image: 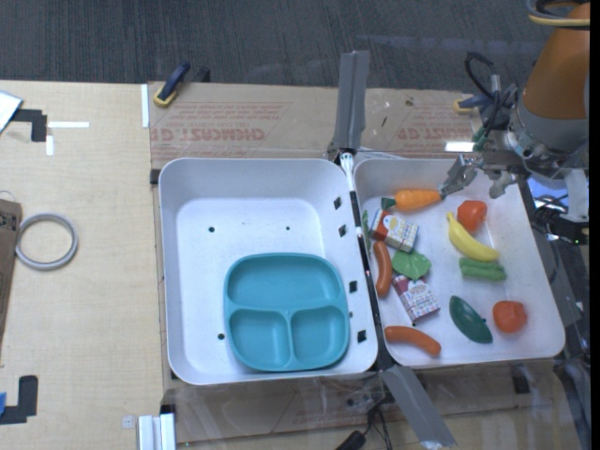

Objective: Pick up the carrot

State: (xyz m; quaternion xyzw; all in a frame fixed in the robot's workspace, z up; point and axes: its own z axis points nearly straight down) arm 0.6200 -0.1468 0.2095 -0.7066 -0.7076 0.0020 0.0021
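Carrot (416, 197) is lying on the floor of the right bin (548, 331), near its far wall, with its green tip pointing toward the divider between the two bins. Gripper (461, 178) is hanging just beside the carrot's thick orange end, slightly above and to the right of it; whether the claw is released or clenched cannot be told at this scale. Nothing is showing between the claw's tips, so the carrot is judged as not yet grasped and the lift as still to come. Around the carrot, a small carton (399, 232), a banana (469, 240) and a tomato (472, 213) are resting near but apart. Left bin (187, 195) is carrying a teal divided plate (286, 309).
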